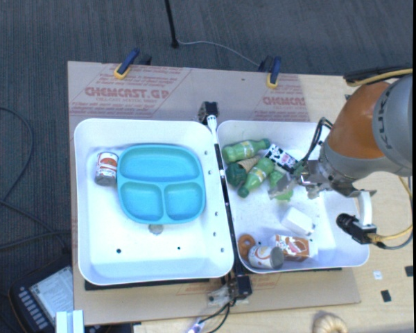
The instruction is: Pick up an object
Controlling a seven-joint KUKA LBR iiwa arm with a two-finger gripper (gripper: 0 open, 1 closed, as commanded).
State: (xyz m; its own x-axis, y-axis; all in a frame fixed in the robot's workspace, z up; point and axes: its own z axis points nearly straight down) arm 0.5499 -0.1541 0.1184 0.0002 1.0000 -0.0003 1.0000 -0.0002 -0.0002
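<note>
"chemcast gp" in red, upside down, on cardboard sheet (194, 92) under bins.

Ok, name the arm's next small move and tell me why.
Probably a short descent. The hand hovers in the right bin over the green items, with nothing visibly between its fingers, so lowering onto the nearest green piece looks like the sensible next step.

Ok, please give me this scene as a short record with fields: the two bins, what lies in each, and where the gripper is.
left bin: blue divided tray, small can beside it
right bin: green bottles, white block, pretzel, small cans
gripper: over the right bin, near the green items
grasp: cannot tell
arm: reaches in from the right
</note>
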